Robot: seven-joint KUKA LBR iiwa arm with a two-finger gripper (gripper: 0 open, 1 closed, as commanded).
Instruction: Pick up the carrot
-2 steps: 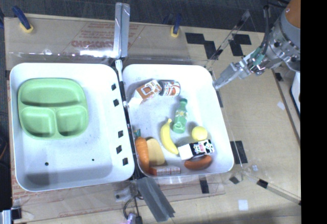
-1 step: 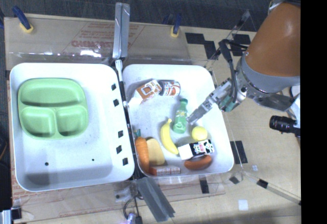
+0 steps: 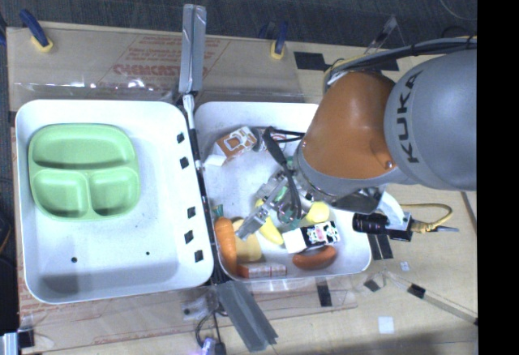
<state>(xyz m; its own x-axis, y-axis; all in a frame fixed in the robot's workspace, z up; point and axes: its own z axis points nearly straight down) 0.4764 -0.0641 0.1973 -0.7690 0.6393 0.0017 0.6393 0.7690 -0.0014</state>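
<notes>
The orange carrot [image 3: 226,242] lies along the left wall of the right bin [image 3: 212,183], near its front corner. My gripper [image 3: 268,211] hangs low over the pile of items in the bin's front half, just right of the carrot and apart from it. The arm's orange band and grey body cover the bin's right side. The carrot is not held.
Around the gripper lie yellow pieces [image 3: 271,233], a reddish sausage shape [image 3: 315,258], a black-and-white block [image 3: 318,235] and a brown packet [image 3: 238,143] farther back. The left bin [image 3: 40,264] holds a green divided tray [image 3: 83,169]. A metal divider [image 3: 191,53] runs between the bins.
</notes>
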